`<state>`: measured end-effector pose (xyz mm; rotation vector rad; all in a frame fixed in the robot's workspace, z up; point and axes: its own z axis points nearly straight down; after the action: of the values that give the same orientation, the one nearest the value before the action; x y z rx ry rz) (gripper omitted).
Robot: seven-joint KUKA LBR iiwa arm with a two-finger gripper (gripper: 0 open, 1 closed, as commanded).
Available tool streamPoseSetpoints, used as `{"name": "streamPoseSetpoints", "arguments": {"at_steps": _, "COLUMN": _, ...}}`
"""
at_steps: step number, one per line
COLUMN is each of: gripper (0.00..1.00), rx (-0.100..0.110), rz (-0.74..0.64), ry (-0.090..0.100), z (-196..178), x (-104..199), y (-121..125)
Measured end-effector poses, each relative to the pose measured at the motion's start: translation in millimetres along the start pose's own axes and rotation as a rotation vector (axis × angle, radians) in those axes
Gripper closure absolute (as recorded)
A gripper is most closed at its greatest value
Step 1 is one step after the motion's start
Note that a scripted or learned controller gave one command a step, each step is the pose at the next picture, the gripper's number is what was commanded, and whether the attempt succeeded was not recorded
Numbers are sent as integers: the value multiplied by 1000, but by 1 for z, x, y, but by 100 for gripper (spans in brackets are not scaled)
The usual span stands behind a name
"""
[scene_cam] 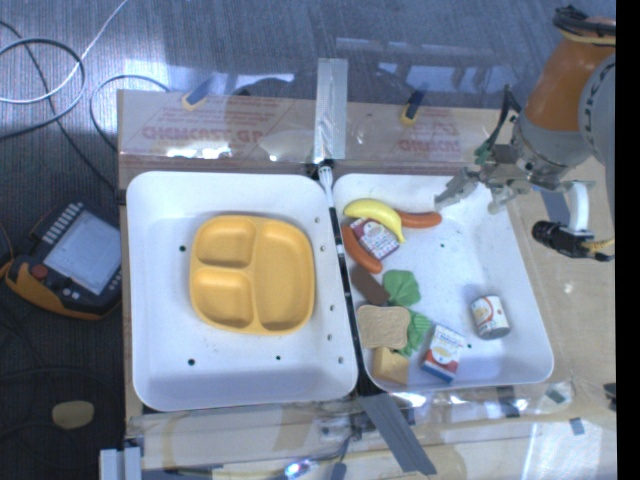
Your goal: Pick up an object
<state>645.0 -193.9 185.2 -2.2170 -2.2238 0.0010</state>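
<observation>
Floor: dark grey carpet is seen around the counter (560,298), with white cables at the upper left and a handheld control pendant (70,263) lying at the left edge.
Counter: two shallow white bins are carried side by side, with a taped cardboard sheet behind them.
Left bin (160,368): a yellow divided tray (253,273) is seen at its middle, lying flat.
Right bin (530,353): food items are gathered mostly along its left side.
Banana (375,214): placed near the bin's far left corner, touching a small red-labelled packet (376,238) just in front of it.
Orange sausage (420,220): laid just right of the banana.
Second sausage (360,251): set along the left wall, beside the packet.
Green leaves (403,288): found at the middle left, with a bread slice (384,325) in front of them.
Small carton (442,353): placed near the front wall, right of the bread.
Tin can (489,316): lying on its side, well apart from the other items, toward the right.
Arm: reaching in from the right, its orange band seen at the upper right.
Claw (483,190): held over the bin's far right corner, fingers spread apart, nothing seen between them.
</observation>
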Motion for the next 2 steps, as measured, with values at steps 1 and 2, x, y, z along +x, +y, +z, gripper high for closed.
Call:
{"name": "streamPoseSetpoints", "arguments": {"at_steps": 1, "gripper": 0, "rx": 1, "rz": 177, "ry": 2, "z": 44, "x": 4, "y": -32}}
{"name": "streamPoseSetpoints", "arguments": {"at_steps": 2, "gripper": 0, "rx": 0, "rz": 102, "ry": -4, "z": 47, "x": -1, "y": -13}}
